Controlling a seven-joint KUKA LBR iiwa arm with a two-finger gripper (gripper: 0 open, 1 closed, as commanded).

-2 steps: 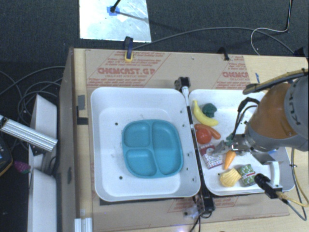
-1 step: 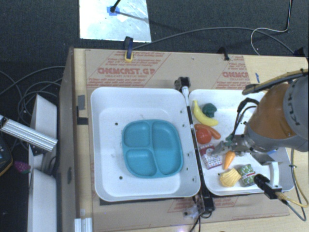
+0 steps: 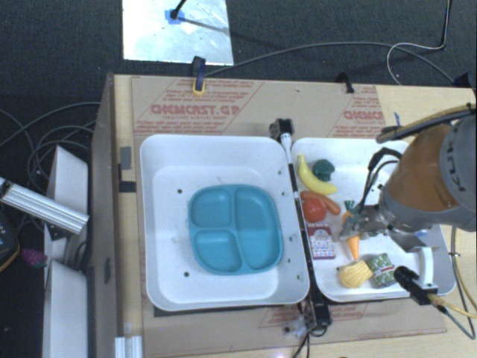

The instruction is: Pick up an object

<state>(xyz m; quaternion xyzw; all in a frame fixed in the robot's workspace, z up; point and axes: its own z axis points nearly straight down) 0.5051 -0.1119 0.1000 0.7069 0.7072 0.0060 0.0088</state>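
- I saw the grey two-finger gripper (image 3: pixel 356 226) low in the right white bin (image 3: pixel 440 278), over a small orange carrot-like toy (image 3: pixel 353 246).
- How far it had opened, I could not tell.
- Nothing looked lifted; I judged the grasp and raise were left.
- The blue divided plate (image 3: pixel 235 227) sat in the left bin (image 3: pixel 168 155).

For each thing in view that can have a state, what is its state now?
Blue divided plate: lying flat in the left bin, nothing in its compartments.
Banana: lying in the right bin, beside the broccoli.
Gripper: low over the right bin's toys.
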